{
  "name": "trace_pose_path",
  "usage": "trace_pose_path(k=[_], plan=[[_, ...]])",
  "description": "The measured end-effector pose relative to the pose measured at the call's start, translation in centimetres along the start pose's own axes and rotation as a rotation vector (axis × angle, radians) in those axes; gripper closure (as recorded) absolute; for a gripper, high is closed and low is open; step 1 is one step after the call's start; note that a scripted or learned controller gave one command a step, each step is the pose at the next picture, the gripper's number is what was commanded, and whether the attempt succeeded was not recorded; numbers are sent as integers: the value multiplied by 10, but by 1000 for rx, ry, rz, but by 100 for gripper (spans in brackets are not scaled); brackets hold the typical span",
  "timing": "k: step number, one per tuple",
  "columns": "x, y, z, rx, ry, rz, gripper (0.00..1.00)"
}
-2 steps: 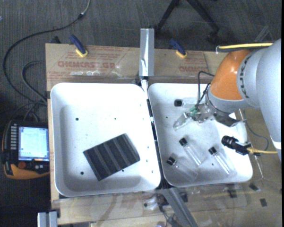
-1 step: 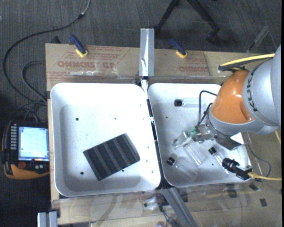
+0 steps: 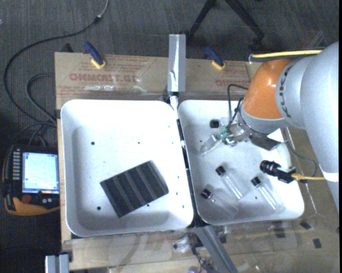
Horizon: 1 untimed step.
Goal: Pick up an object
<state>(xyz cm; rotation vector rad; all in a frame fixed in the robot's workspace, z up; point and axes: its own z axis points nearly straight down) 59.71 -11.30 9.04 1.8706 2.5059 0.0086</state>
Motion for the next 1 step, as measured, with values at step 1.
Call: trace_pose_path(k=[1], plan=[[-20,46,1,35,18,7,0]])
